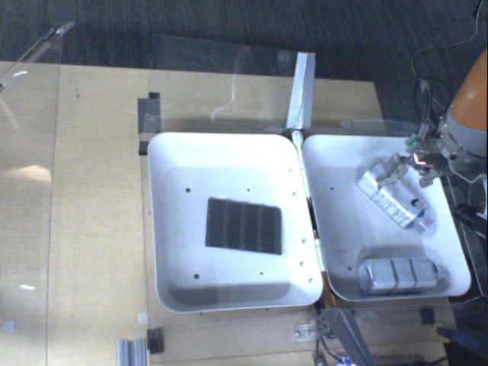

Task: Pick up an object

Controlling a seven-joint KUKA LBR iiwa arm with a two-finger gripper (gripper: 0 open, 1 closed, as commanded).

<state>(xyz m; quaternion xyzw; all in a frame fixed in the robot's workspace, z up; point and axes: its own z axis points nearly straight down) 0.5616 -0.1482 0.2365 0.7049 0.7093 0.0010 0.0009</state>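
**Desk:** What's in the shot?

**Photographer:** Two shallow white bins side by side on a wooden bench (91, 204), seen from above at a slant. The left bin (164, 204) holds a dark ribbed rectangular pad (244, 225), lying flat near its centre. The right bin (335, 166) holds two things: a clear plastic packet (396, 200) with printed stripes, lying at a slant in the upper half, and a grey lumpy oblong object (398, 275) against the near wall.

**Desk:** And the arm?

**Photographer:** It comes in from the right, orange band (471, 101) visible at the frame's edge. The gripper (415, 166) hangs over the right bin's upper right area, right at the upper end of the packet. Whether its fingers are apart, together or clamped on anything, I cannot tell; the tip is blurred. The packet appears to lie on the bin floor.
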